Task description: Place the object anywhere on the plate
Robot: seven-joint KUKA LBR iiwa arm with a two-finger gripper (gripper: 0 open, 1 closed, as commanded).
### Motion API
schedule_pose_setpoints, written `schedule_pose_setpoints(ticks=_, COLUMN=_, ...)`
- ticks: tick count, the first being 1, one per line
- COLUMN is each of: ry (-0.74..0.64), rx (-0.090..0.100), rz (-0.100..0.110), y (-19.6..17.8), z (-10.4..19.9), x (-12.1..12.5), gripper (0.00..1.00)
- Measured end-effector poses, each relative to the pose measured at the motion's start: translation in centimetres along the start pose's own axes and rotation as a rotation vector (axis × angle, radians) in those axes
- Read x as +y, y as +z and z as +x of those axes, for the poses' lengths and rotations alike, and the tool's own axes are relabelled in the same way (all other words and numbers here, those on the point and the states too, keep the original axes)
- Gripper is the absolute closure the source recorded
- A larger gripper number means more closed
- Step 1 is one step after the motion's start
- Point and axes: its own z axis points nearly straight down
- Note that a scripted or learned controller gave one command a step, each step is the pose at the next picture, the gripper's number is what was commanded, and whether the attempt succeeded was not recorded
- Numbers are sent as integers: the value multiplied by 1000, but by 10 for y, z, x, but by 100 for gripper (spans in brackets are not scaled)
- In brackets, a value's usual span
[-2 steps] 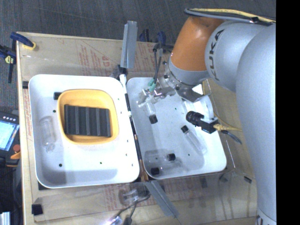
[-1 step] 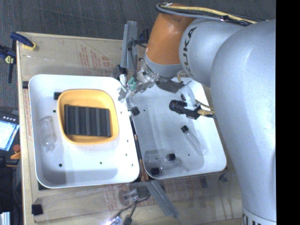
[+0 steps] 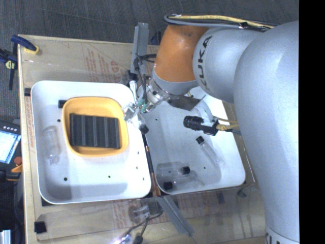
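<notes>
Camera view: end effector (image 3: 133, 107) beside plate (image 3: 95, 127) edge.

Much of the right bin (image 3: 231, 174) is being hidden by the big grey arm (image 3: 254, 85). The arm is being cut off at the bottom edge.

A robotics lab: a grey KUKA arm (image 3: 244, 60) over a plywood bench (image 3: 91, 52) bearing two white bins (image 3: 45, 187), with clamps (image 3: 25, 44) at the bench's corner.
</notes>
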Motion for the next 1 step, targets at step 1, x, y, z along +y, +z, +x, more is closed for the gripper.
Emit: schedule_pose_setpoints(ticks=1, ry=0, rx=0, rz=0, y=0, z=0, x=0, gripper=0)
